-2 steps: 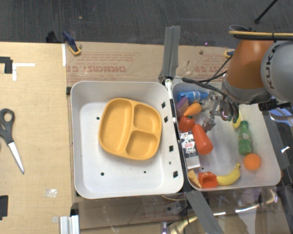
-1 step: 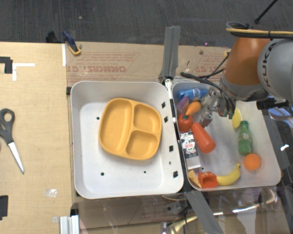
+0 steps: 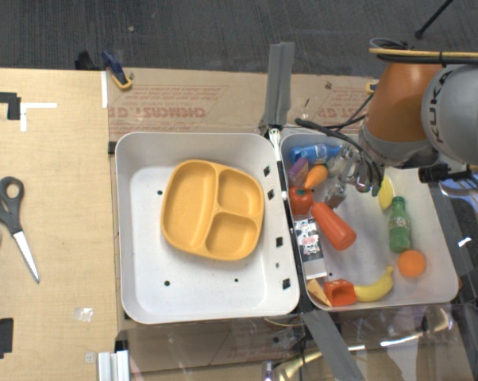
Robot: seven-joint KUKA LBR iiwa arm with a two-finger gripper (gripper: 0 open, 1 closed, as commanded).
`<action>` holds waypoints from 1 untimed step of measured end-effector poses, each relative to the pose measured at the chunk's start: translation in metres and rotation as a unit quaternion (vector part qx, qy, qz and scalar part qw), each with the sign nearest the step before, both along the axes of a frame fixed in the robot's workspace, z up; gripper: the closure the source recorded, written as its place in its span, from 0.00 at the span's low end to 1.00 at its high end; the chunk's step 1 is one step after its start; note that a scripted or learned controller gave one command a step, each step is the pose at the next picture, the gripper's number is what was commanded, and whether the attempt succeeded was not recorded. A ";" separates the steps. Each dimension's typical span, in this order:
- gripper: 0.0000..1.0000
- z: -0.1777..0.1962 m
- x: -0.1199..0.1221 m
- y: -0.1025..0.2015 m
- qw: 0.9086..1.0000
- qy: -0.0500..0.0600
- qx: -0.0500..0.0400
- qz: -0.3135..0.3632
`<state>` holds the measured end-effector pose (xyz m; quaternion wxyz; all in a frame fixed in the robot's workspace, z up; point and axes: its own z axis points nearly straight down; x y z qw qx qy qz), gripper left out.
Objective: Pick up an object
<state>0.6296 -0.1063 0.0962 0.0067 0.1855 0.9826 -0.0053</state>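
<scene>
**Claw low in the right bin, among the toy food**

The arm reaches in from the right, its orange band above the wrist, and the claw sits low in the upper part of the right bin. Whether the claw is apart or together cannot be told; the wrist and the clutter around it hide the tips, and nothing can be seen clamped there.

Just beside the claw on its left lie a small carrot and a purple piece, with a blue packet behind them near the bin's far wall. Below the claw a red cylinder lies tilted, near a red round piece. To the claw's right is a yellow lemon, then a green bottle standing close under it, and an orange ball nearer the front. A banana lies along the front wall, touching an orange-red cup.

The left bin holds a yellow divided plate, well apart from the claw. On the counter to the far left lie scissors.
</scene>
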 end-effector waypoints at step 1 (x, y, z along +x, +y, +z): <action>0.00 -0.003 -0.055 -0.002 1.000 0.003 0.005 0.006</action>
